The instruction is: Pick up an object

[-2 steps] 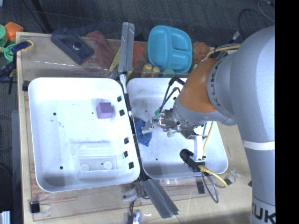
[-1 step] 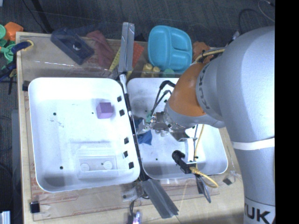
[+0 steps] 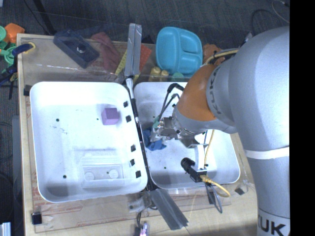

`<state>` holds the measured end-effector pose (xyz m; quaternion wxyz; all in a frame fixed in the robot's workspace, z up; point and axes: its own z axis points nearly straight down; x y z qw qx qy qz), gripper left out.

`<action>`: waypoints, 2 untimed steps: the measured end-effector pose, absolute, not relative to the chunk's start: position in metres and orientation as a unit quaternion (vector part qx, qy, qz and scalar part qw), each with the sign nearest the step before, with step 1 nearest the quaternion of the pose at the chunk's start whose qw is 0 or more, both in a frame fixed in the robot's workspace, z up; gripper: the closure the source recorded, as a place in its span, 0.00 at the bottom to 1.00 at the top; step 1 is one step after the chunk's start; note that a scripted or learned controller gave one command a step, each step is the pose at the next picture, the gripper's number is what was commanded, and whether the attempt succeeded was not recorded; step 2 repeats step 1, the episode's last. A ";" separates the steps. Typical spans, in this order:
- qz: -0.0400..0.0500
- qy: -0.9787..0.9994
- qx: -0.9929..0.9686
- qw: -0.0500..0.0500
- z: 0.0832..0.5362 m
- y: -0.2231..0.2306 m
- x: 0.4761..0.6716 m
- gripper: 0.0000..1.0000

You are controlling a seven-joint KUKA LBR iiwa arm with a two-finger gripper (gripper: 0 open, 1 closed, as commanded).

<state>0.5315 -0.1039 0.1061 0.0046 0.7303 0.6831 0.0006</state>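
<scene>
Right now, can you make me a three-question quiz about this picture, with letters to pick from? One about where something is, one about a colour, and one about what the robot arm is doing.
1. Where is the purple block?
A. in the left bin
B. in the right bin
C. on the floor

2. What colour is the divided tray behind the bins?
A. red
B. light blue
C. yellow

3. What is the arm doing?
A. reaching down into the right bin
B. reaching into the left bin
C. parked far away from both bins

Answers:
1 A: the purple block sits on the floor of the left bin, towards its back.
2 B: the divided tray standing behind the bins is light blue.
3 A: the arm bends down over the right bin, with its gripper low beside a blue object there.
</scene>
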 end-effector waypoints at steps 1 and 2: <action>-0.002 0.676 0.737 -0.003 0.190 -0.063 0.629 1.00; -0.002 0.676 0.737 -0.003 0.190 -0.063 0.629 1.00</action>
